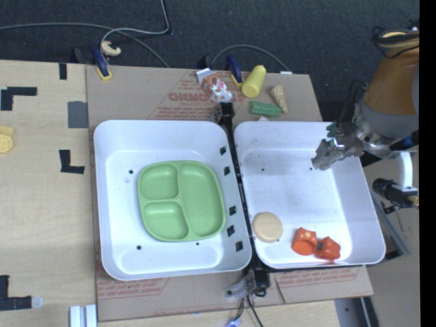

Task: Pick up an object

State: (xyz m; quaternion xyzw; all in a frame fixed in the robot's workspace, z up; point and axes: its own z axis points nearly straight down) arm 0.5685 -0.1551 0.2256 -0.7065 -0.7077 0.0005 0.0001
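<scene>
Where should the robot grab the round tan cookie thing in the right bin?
Best guess: grip the round tan piece across its middle, coming straight down from above. It lies flat like a disc, so its rounded edges give two fingers opposite sides to squeeze. It sits close to the right bin's left wall, so the fingers should probably line up along that wall. The end effector is over the bin's far right part.

The right bin (300,176) lies bare through its middle and upper part; a tan disc (267,227) and a red pepper (316,244) crowd its lower edge. In the left bin (116,182), a green divided plate (181,200) takes the centre, leaving free margins around it.
</scene>
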